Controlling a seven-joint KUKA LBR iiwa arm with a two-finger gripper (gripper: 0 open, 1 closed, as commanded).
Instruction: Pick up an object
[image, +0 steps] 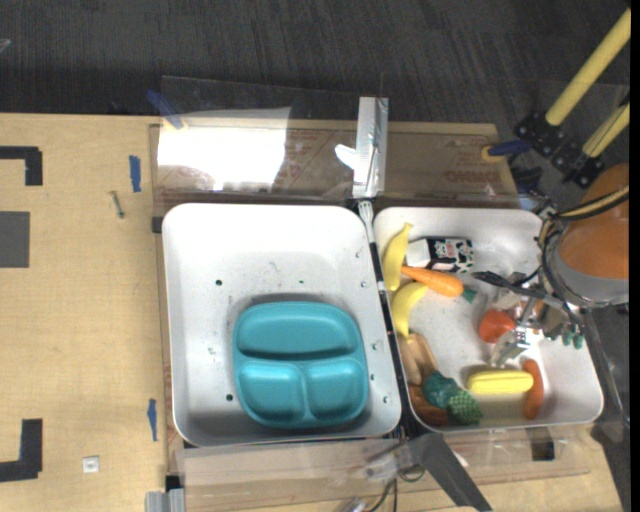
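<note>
Arm w/ orange band is reaching in from 3 o'clock, jaws (512, 335) hanging over right bin (590, 400) next to an orange-red toy (495, 325); can't tell how wide they're standing or if anything's in them. Yellow block (500, 383) is lying just toward 6 o'clock. Teal divided tray (298, 363) is sitting in left bin (200, 260).

- We see a teal divided tray (298, 362) lying in the left white bin (190, 300).
- Behind that bin, a clear plastic sheet (230, 150) lies on the bench.
- Left of the bin, the tan bench top (70, 330) carries black corner marks (28, 165) and blue tape bits (134, 172).
- A metal bracket (370, 145) stands behind the bin's right corner.
</note>
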